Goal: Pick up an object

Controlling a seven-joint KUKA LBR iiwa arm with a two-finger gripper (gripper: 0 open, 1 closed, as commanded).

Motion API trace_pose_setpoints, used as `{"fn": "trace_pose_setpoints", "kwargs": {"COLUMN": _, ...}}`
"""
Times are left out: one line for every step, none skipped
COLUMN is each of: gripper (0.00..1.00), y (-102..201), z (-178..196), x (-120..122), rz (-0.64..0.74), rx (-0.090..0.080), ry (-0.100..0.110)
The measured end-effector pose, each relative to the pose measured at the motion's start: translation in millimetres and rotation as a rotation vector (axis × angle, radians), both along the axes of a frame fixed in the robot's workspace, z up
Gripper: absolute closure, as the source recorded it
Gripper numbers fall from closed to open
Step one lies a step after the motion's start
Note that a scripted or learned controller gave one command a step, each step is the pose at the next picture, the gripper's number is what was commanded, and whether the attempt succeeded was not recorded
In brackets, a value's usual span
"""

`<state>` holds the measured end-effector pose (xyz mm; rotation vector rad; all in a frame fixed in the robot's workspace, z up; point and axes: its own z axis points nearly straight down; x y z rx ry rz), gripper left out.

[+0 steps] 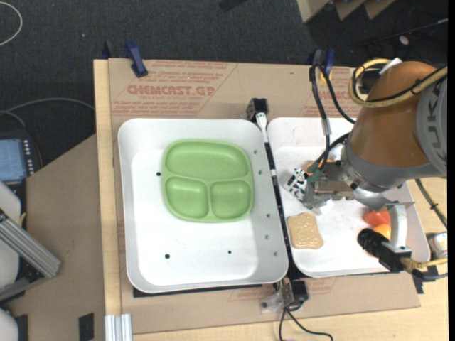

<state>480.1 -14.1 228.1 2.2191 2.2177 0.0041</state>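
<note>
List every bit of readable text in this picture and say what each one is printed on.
"CHEMCAST" followed by what looks like "G.P", in red print on the brown board under the bins.
Smaller red lines around that word on the same board: too blurred to read.
"UK", part of a longer word cut off at the edge, on the grey arm.

- A robotics lab.
- Grey-and-orange arm (391,119) over a cardboard-topped bench (178,84) bearing two white bins (135,190).
- Blue clamps (135,57) grip the bench edge.
- Loose cables (43,109) cross dark carpet (142,13).
</note>
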Motion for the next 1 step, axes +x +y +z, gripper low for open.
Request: {"fn": "trace_pose_setpoints", "kwargs": {"gripper": 1.0, "y": 100.2, "z": 21.1, "x": -0.8, "rz": 0.011, "rx": 0.002, "ry": 0.002}}
